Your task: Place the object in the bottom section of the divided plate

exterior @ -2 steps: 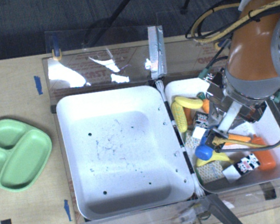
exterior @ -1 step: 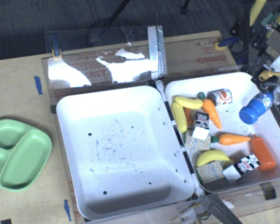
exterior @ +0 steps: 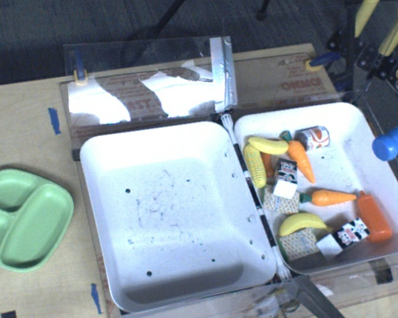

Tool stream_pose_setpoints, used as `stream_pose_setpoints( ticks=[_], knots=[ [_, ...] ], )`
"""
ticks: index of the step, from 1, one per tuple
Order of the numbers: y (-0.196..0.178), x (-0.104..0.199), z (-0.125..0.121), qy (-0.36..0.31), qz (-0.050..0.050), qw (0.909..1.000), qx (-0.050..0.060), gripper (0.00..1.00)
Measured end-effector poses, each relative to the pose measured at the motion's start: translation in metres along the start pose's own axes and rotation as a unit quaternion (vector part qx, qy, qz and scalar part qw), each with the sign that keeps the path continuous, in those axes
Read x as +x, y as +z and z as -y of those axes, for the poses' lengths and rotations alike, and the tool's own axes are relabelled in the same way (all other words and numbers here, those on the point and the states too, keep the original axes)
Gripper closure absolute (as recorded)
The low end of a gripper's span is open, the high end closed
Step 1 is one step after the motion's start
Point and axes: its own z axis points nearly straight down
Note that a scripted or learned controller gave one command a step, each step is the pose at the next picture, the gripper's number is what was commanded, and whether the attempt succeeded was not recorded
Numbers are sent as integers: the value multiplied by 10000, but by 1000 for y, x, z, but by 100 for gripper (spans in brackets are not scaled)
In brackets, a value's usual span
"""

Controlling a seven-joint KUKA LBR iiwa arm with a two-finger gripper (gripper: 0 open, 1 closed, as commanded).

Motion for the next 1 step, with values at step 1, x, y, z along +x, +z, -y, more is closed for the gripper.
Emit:
stream_pose_setpoints(
  ticks=[1],
  knots=[
    [10, -17, -71, 164, -4, 9999, 2, 100]
  ],
)
